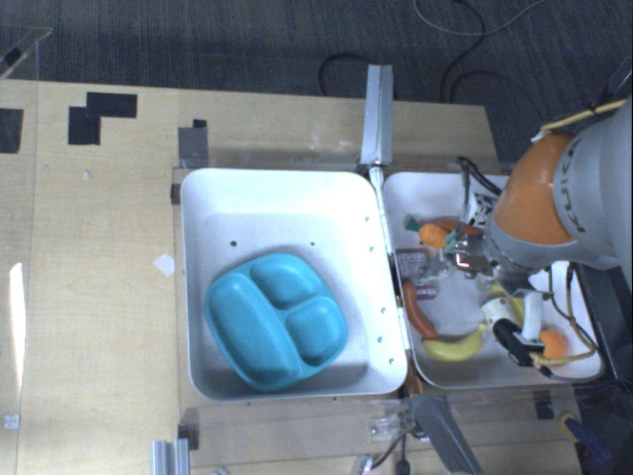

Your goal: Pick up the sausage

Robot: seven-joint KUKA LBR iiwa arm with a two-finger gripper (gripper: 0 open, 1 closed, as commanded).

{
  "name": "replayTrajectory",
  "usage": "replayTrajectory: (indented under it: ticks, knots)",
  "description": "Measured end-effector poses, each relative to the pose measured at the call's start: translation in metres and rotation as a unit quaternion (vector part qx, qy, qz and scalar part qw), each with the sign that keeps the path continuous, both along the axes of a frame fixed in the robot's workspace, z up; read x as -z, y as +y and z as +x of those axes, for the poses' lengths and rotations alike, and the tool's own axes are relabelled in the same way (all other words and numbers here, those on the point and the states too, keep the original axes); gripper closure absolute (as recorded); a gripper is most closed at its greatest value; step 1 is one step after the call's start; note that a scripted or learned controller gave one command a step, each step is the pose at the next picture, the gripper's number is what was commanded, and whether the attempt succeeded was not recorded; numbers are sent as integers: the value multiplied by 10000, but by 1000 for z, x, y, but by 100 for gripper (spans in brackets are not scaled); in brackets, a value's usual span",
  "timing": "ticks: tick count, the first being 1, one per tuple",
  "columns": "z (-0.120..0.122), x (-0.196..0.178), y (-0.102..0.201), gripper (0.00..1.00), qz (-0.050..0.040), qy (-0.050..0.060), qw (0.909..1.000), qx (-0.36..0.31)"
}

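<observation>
Note, operator: sausage [417, 317] lies along left wall of right bin [589, 368], end touching banana [453, 347], so approach is tight. Gripper [463, 256] hovers nearby above clutter; your view can't tell grip state. Blue plate [275, 319] sits in left bin [262, 192].

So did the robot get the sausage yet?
Not yet. The thin reddish-brown sausage lies on the floor of the right-hand shallow white bin, by the curved yellow banana. The metal end effector is over that bin, above the sausage. Gripping and lifting are left.
</observation>
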State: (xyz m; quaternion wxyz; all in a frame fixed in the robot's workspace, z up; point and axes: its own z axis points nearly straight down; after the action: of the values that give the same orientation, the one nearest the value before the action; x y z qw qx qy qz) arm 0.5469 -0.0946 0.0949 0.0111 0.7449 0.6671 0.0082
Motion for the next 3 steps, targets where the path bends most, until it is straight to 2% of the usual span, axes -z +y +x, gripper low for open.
replayTrajectory:
  ticks: [1,2,3]
  knots:
    - [4,0,3,0,-61,-13,9898,-1425]
    - [11,-3,3,0,-72,22,9750,-2220]
    - [-10,-56,90,0,-12,114,9649,-2625]
